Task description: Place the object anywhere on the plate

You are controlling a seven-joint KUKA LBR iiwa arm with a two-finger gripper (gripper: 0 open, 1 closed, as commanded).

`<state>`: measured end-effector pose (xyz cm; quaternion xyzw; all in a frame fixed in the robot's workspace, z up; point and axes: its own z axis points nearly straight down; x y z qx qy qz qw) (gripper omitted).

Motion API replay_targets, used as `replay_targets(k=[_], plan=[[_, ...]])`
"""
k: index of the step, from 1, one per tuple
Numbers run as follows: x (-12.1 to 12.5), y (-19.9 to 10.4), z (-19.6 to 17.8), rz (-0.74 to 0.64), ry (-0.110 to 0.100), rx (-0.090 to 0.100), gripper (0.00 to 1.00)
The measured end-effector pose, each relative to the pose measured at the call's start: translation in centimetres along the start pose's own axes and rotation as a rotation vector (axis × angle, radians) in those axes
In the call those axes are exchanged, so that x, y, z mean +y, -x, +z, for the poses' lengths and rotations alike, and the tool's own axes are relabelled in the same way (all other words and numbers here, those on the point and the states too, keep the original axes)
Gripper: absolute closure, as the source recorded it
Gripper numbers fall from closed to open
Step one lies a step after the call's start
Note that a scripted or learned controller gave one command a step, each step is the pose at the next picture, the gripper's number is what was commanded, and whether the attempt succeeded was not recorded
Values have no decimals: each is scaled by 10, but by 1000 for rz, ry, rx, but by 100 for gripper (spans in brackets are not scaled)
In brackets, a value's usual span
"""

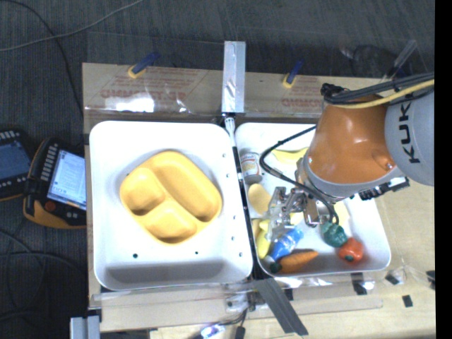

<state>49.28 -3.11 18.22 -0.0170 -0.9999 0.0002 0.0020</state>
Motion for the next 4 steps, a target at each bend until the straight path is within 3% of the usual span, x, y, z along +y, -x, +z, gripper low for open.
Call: replay_targets(k=[1, 2, 3, 4], plan=[[-83, -5, 17, 135, 1, 0, 100], [-59, 47, -29, 95, 1, -4, 100], [-8, -5, 0, -102, 1, 1, 100], [33, 44, -63, 65, 2, -4, 100]])
